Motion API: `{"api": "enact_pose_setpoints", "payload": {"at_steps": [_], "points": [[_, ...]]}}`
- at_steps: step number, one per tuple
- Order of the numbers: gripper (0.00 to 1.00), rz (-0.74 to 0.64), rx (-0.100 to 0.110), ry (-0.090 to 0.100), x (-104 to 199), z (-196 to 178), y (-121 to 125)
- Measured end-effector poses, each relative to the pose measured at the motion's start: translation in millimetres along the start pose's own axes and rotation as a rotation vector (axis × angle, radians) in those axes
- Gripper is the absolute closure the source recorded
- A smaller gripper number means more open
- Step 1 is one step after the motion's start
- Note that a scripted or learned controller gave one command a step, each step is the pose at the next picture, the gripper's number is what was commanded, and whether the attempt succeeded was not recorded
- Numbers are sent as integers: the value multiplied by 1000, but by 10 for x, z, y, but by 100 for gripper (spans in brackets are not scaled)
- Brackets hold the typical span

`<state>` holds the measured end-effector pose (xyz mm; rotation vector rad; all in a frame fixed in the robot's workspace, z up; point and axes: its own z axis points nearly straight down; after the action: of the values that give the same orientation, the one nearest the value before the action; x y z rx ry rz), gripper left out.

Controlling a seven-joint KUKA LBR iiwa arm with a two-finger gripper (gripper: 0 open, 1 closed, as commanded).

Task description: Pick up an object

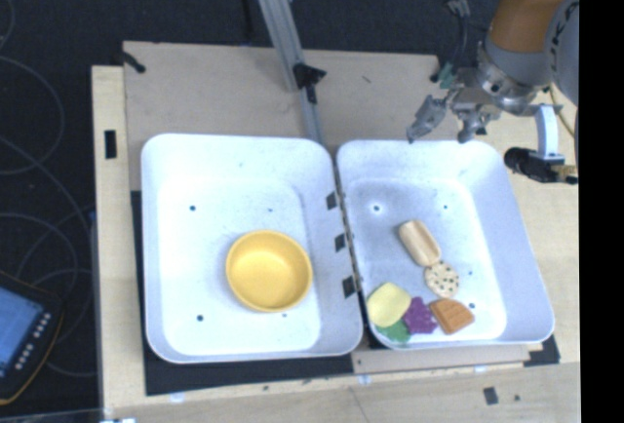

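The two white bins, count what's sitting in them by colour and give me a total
Yellow: 2, the bowl and a yellow piece
Tan: 2, the bread roll and spotted cookie
Purple: 1, purple piece
Orange: 1, orange wedge
Total: 6

Grey arm [531,41], orange band, metal fingers [423,122]

We read robotics lab — plywood bench [112,246] on dark floor, loose cables [29,168] trailing left, metal camera mast [278,21], two white bins [166,216] as fixed work cells, tablet-like controller [19,333] at lower left — no domestic furnishing.
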<state>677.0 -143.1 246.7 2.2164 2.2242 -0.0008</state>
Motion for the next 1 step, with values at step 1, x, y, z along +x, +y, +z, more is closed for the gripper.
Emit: {"api": "enact_pose_setpoints", "payload": {"at_steps": [1], "points": [[0,0,1,-1,-6,0,-2]]}}
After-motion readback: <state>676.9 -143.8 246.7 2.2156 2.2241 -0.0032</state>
